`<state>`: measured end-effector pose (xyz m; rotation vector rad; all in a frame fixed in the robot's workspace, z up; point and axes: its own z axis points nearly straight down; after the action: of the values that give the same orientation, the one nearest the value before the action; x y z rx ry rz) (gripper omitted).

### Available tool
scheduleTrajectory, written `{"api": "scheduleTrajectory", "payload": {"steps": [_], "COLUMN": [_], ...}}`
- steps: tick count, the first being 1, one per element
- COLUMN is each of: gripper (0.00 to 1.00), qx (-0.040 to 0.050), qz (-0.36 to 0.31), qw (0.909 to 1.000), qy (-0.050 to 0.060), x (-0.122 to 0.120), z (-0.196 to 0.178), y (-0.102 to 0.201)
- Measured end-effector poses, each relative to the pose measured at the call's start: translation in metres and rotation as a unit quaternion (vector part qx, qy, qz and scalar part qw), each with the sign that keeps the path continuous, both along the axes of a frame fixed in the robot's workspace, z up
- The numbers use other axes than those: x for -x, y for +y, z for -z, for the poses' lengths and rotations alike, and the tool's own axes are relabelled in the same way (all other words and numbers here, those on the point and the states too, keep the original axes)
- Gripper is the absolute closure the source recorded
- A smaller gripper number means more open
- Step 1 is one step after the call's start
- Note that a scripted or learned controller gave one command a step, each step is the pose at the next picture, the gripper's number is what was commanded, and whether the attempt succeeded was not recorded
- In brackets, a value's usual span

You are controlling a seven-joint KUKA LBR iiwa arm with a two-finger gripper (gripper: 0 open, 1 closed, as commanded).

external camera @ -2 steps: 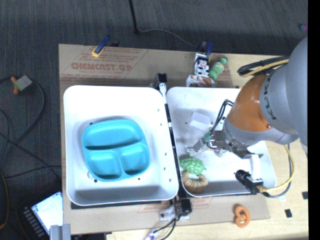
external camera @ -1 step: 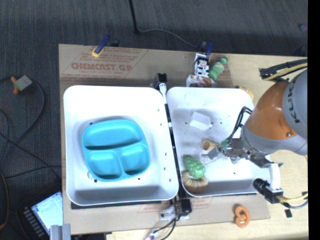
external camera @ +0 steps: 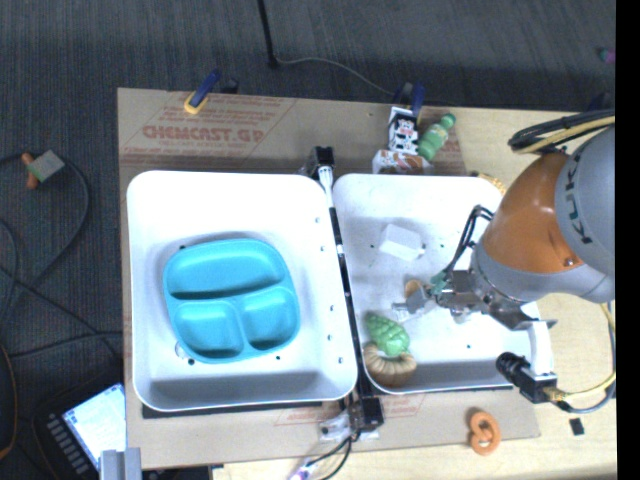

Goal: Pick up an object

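camera view: end effector [external camera: 437, 290] low in right bin [external camera: 440, 193], finger state cannot be told, poised beside small tan object [external camera: 413, 288] for pickup; green toy [external camera: 387, 332] nearby.

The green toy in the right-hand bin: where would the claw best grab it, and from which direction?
Probably from straight above, pinching the green toy across its narrower middle. It lies low on the bin floor, so its sides are hard to reach. It rests against the tan ring on its near side, so the fingers would best close across the free sides, away from the ring and the bin wall.
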<state>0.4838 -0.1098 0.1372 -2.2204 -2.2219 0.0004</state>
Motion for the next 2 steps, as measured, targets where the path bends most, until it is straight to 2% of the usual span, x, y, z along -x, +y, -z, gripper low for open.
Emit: {"api": "scheduleTrajectory", "payload": {"steps": [1,2], "gripper": [0.00,0.00], "qx": [0.0006,0.0000], "qz": [0.001,0.000], "qw": [1.0000,1.0000], "qy": [-0.001,0.001], "x": [-0.024,-0.020], "z": [0.050,0.041], "y": [-0.011,0.001]}}
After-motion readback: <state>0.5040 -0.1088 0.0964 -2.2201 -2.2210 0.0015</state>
